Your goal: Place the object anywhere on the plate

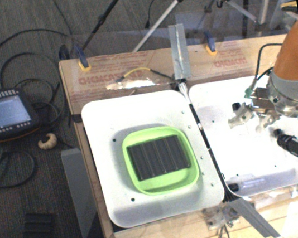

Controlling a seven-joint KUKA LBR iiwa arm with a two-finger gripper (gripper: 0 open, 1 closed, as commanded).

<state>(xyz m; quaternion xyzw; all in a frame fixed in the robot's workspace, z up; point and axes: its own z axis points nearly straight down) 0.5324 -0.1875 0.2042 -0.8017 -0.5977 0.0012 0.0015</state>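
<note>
Wooden bench (130, 73) on grey carpet; green plate (163, 182) in left bin (103, 151); pendant (2, 114) on floor; gripper (247, 113) state unclear

A light wooden bench (130, 73) with red lettering along its far edge carries two shallow white plastic bins side by side, the left bin (113, 206) toward nine o'clock and the right bin (222, 148) toward three o'clock, their inner rims just beside each other. On the strip of bare bench at twelve o'clock, behind the left bin, lies a small tangle of yellow and dark wires (131, 78), and an upright grey metal post (179, 51) stands at the seam between the bins. Two clamps, a yellow-tipped one (81, 59) at eleven o'clock and another (210, 43) at one o'clock, grip the bench's far edge.
</note>
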